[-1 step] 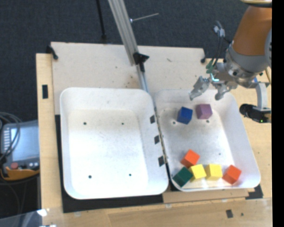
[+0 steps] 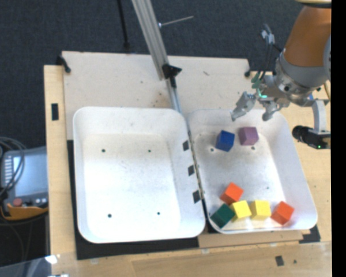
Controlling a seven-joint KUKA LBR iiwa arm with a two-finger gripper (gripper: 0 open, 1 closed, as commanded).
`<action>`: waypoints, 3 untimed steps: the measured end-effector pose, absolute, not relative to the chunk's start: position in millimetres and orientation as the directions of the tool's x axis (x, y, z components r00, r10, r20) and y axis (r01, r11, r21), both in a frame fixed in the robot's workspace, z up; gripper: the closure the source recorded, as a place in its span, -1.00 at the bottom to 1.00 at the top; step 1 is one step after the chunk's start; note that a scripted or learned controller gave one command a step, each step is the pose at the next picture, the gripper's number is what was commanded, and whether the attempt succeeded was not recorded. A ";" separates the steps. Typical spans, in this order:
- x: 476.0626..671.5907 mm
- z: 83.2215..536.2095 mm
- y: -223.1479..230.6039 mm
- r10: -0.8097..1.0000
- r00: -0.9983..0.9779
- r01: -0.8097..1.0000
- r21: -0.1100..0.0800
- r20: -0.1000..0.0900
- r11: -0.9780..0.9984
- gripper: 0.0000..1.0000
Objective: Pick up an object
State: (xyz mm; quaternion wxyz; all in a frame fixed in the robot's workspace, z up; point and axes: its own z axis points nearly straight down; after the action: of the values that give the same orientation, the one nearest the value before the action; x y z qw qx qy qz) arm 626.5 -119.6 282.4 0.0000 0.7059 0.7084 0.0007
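The blue cube and purple cube sat close together in the right bin (far end). Above them the gripper hung open, seemingly empty; closing between them risked nudging both aside.

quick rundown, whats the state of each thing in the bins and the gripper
gripper: open, above the right bin's far edge, holding nothing
blue cube: resting in the right bin, beside the purple cube
orange cubes, yellow cubes, green cube: resting, clustered at the near edge
left bin: flat on the bench
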 end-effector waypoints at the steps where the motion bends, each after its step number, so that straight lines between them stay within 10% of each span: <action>1: 622.0 221.3 -126.4 1.000 0.002 1.000 -0.004 -0.003 -0.002 -1.00; 3: 624.8 120.7 -125.2 1.000 0.002 1.000 -0.004 -0.003 -0.002 -1.00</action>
State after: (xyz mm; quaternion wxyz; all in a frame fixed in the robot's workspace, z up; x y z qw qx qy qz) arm 624.8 -125.2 120.7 -0.0006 0.7077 0.7065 -0.0025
